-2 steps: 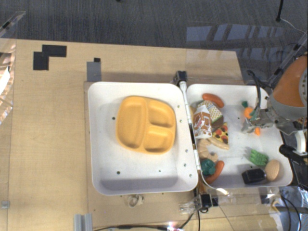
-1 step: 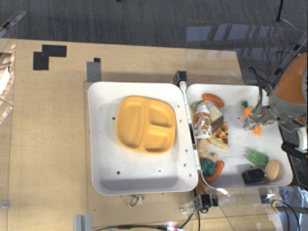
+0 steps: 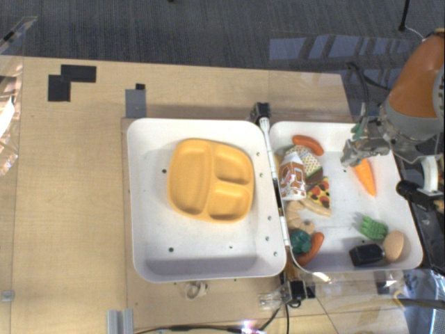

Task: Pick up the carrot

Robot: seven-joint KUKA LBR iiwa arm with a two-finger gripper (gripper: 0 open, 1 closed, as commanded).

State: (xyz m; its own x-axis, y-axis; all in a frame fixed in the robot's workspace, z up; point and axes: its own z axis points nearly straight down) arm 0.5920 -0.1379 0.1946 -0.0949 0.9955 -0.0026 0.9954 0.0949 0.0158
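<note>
The carrot lies in the right bin, near its upper right part, on bare white floor with its thick end up toward the far wall and its point aimed down the view. The tool sits just over that thick end, reaching in from the right on the grey arm with the orange band; it overlaps the top of the carrot, but whether it is wide, narrow or closed on anything cannot be told at this slant. The placement suits a top-down grab: the carrot is apart from the crowded left side of the bin, where a sausage, a printed carton and a pizza slice bunch against the divider, so nothing nearby should crowd the approach. Lower in the bin sit a green toy, an egg-like tan piece beside a black block, and a teal piece touching a second sausage. The left bin carries a yellow compartment plate at its middle. Both bins rest side by side on the wooden desk. The task appears to be at the reaching or gripping step, with the carrot not yet lifted off the bin floor.
</note>
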